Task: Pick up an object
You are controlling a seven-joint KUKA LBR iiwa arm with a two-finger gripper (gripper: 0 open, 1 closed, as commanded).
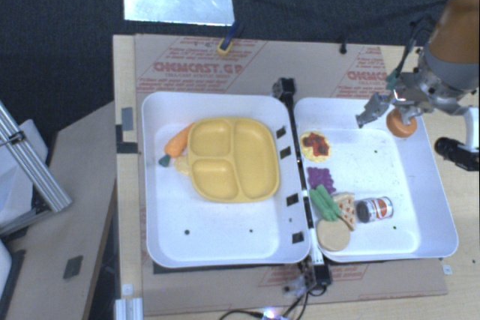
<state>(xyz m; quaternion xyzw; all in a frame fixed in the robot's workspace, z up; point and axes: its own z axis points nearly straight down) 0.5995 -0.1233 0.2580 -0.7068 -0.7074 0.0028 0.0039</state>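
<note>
Dark carpet surrounds the bench (127, 161). Pincer (384, 110), jaws wide and holding nothing, hovers at 12 o'clock in right bin (439, 225); orange fruit (403, 125) lies just beside. Centre over it before descending.

Tool (386, 110) over right bin (420, 183), beside orange round object (402, 124).
</note>
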